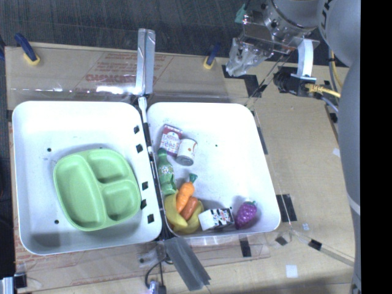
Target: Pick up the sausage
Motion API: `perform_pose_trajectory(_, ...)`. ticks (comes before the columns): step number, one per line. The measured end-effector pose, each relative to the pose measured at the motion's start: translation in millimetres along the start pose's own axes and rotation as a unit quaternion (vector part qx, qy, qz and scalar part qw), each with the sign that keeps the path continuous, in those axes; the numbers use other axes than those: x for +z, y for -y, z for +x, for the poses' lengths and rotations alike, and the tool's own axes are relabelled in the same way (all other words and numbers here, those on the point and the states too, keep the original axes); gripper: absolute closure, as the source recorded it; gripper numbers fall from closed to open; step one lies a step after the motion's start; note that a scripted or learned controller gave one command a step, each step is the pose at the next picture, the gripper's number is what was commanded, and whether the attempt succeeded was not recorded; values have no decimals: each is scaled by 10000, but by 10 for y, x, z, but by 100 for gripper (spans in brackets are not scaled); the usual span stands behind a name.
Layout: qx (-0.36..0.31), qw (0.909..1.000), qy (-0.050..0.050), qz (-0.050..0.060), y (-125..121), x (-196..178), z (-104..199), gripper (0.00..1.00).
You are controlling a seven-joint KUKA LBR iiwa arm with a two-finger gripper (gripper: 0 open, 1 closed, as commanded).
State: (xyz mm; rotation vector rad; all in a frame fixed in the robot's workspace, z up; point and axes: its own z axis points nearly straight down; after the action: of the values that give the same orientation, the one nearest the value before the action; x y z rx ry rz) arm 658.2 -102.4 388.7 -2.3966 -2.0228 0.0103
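Sausage [191, 209], reddish-orange, lies in the right bin [236, 133] near its front left corner, resting on a banana [177, 223] and touching a carrot [184, 193], with a carton [215, 218] and grapes [246, 213] just to its right. The hand [244, 59] hangs well apart from it, over the worktop [184, 66] beyond the bin's far rim. I cannot tell whether the hand is apart or together.
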Motion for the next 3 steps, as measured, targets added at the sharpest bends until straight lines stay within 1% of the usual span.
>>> perform_pose_trajectory(1,-2,10000,0,2,0,2,3,0)
perform_pose_trajectory(2,-51,10000,6,10,-2,-98,26,100)
perform_pose_trajectory(3,-165,9999,-2,-20,1064,607,-397,100)
